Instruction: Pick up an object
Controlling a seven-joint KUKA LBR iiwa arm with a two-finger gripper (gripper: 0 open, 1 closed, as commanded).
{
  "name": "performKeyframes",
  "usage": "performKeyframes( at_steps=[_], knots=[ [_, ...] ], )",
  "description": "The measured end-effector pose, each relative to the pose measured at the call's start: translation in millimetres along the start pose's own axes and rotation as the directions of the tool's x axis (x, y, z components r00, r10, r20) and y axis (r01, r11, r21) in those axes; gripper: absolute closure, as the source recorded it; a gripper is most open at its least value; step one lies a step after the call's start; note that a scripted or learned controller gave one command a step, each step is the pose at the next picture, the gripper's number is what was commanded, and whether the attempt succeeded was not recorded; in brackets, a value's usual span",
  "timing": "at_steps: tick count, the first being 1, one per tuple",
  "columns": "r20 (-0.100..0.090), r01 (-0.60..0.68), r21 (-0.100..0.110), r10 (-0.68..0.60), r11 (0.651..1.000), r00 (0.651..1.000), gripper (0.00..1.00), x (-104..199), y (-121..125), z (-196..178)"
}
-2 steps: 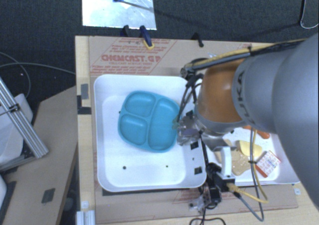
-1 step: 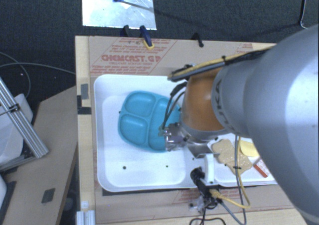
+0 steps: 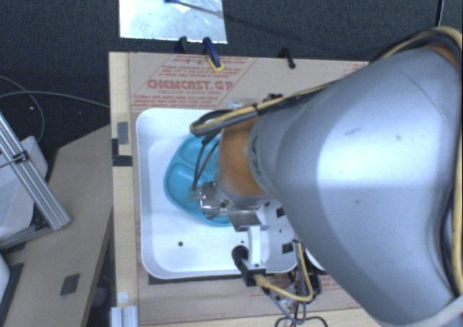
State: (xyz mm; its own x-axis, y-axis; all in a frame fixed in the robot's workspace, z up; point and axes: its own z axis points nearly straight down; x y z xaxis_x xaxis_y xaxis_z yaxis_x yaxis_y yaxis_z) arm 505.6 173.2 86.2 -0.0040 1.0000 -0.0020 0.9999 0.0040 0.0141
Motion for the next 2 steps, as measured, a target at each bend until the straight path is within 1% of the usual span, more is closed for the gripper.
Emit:
performKeyframes(
  at_steps=[1, 2],
  knots=[
    [0.001, -0.007, -0.001, 0.007, 1.000, 1.000, 0.00, -4, 0, -3],
    [-0.001, -0.003, -0.007, 0.003, 1.000, 1.000, 0.00, 8, -13, -3]
  ],
)
